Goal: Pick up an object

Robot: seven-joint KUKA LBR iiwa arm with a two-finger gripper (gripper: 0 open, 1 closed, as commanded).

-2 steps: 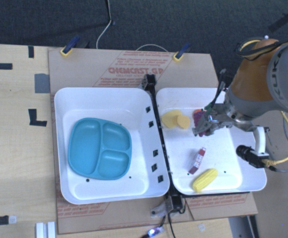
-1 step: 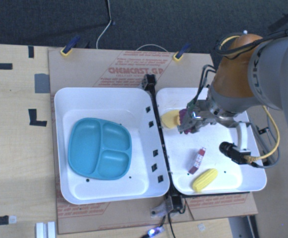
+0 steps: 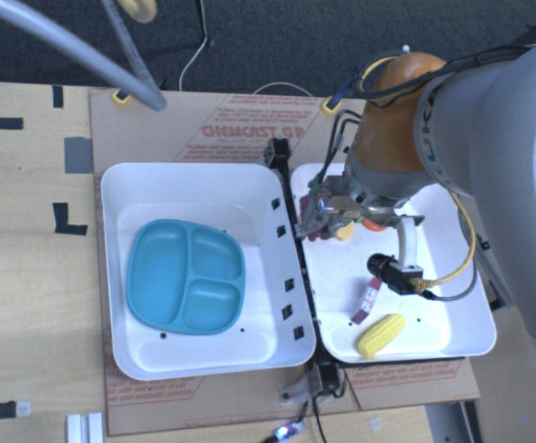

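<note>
Yellow plastic corn cob (image 3: 380,334) is sitting near the front edge of the right bin (image 3: 452,340), lying tilted, and just up and left of it there's a small tube-like thing (image 3: 366,301) with a dark red end (too small to say what it really is). Those two are close together but I can't tell if they actually touch. A bit further up the same bin, a black connector piece (image 3: 392,273) with a yellow cable (image 3: 457,275) looping off it hangs over the bin floor, right above the tube. The gripper (image 3: 321,218) is down at the far-left side of that bin, tight against the divider wall between the two bins, with a small pale yellow object (image 3: 344,232) and something orange (image 3: 376,222) just beside it. Honestly can't tell how the gripper is set or whether it has anything, the wrist hardware covers it. So the corn is well apart from the gripper, toward the front and somewhat right of it, with the black connector and tube in between. The grey arm (image 3: 489,127) with its orange band (image 3: 401,109) covers the back right part of the bin. Over in the left bin (image 3: 120,187) a light blue divided plate (image 3: 185,276) lies flat.
</note>
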